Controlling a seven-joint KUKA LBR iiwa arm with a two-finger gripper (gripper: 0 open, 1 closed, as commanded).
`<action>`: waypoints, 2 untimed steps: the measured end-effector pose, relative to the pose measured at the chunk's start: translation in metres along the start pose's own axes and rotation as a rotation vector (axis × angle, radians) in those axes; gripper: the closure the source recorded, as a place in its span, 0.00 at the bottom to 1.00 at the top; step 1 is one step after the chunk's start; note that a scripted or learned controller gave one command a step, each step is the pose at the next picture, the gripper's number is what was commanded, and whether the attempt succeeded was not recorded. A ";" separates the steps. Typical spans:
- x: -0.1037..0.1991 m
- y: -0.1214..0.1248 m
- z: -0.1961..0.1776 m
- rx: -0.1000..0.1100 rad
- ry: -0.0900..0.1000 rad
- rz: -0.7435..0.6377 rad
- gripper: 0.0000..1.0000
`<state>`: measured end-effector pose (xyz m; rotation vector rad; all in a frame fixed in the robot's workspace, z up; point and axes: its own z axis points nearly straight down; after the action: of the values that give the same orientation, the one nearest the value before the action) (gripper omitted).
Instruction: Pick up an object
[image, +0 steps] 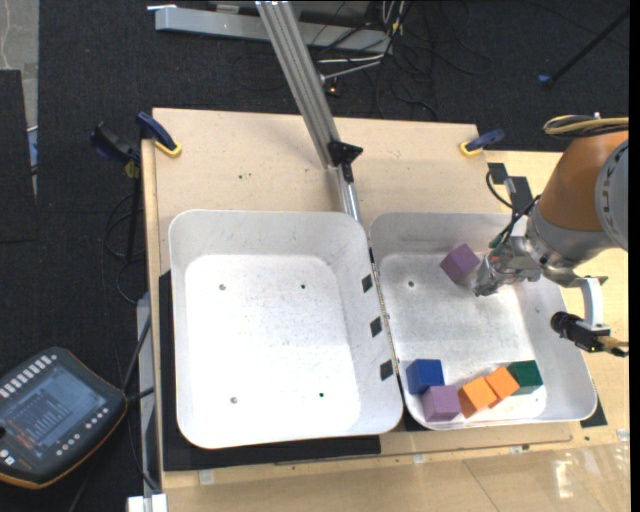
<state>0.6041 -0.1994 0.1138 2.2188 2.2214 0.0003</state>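
Observation:
A purple block (460, 263) lies tilted in the upper part of the right bin (560, 345). My gripper (487, 280) hangs low just to the block's right, touching or nearly touching its side. The block sits beside the gripper, not visibly within it. Along the near edge of the same bin lie a blue block (425, 374), a second purple block (441, 402), an orange block (478, 394) and a green block (524, 376), all well away from the gripper.
The left bin (200, 300) stands beside the right one, with a dividing rim between them. A slanted metal pole (315, 110) ends at the bins' far edge. A teach pendant (50, 412) lies off the bench at the lower left.

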 end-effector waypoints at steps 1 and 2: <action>0.006 0.010 -0.056 -0.006 -0.001 -0.003 1.00; -0.002 0.010 -0.104 -0.006 -0.002 0.000 1.00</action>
<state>0.6139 -0.2017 0.2181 2.2150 2.2173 0.0046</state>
